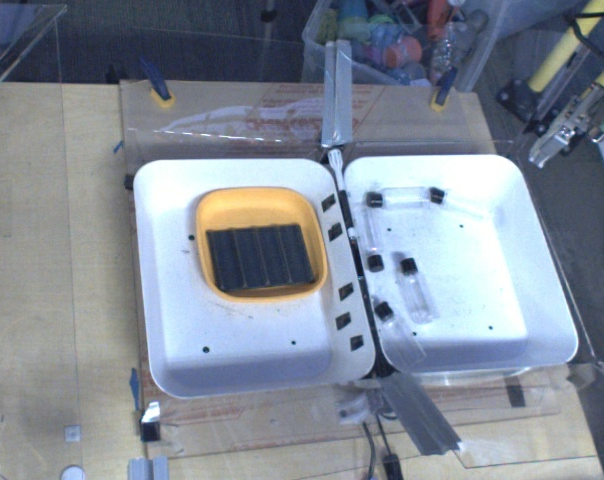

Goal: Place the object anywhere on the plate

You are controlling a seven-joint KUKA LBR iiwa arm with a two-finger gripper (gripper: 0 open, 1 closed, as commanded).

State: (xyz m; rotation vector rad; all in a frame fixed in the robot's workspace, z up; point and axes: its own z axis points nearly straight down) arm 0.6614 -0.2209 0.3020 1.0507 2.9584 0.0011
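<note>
Hanging tilted outside the right bin (482,268), by its far corner: end effector (567,133).

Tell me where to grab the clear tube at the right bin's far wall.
Probably grip the clear tube at its middle from straight above, closing across its narrow width: it lies flat, running left to right, black-capped at both ends.

I am watching through one fixed camera, looking down at a slant over the pale wooden surface (52,268), taking in both shallow white plastic bins (172,358) from fairly near.
</note>
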